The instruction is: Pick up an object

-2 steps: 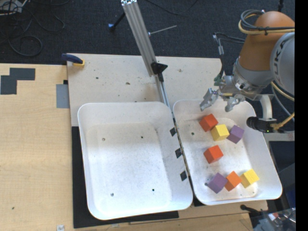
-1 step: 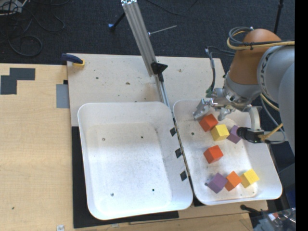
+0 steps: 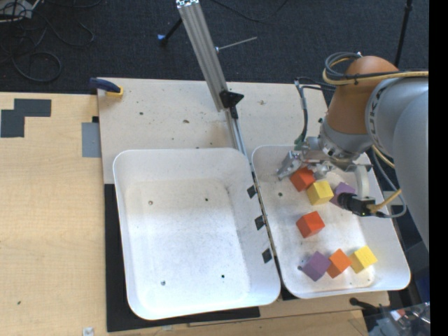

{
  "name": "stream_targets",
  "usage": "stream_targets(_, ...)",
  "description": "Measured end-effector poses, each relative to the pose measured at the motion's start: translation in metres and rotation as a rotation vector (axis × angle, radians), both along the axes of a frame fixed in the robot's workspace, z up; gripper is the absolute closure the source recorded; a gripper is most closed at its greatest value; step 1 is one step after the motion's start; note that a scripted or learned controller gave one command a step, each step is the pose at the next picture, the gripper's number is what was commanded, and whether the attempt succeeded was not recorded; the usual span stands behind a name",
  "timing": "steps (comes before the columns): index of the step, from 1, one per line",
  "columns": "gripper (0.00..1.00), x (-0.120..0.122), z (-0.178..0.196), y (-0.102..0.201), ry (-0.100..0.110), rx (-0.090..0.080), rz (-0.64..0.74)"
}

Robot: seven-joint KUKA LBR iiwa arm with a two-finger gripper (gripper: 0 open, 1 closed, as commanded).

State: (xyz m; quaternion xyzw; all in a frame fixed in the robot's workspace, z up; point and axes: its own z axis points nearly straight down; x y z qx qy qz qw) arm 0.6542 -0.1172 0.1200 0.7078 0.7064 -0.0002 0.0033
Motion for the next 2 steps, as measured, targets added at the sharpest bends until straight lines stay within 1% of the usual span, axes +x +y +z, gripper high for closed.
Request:
stream_targets(1,1.00,0.002,0.014,-0.001,-0.007,0.001,-0.004)
stream_targets(2,1.00,0.003,0.057,0.003,0.002,0.005,0.003)
